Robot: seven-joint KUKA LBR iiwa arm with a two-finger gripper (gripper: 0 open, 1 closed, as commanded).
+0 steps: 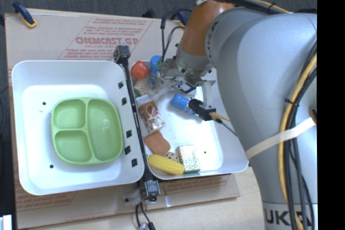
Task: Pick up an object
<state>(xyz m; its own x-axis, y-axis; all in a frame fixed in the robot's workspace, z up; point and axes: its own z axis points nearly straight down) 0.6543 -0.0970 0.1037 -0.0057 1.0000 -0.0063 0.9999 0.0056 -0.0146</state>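
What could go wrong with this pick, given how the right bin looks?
1. Clutter: the gripper is down at the far end of the right bin, where an orange-red object, a blue object and a patterned packet crowd together; it may nudge or pinch the wrong one.
2. The blue cylinder lies on its side near the wrist and could roll if bumped.
3. The arm hides that corner from the camera, so a miss may be hard to confirm.
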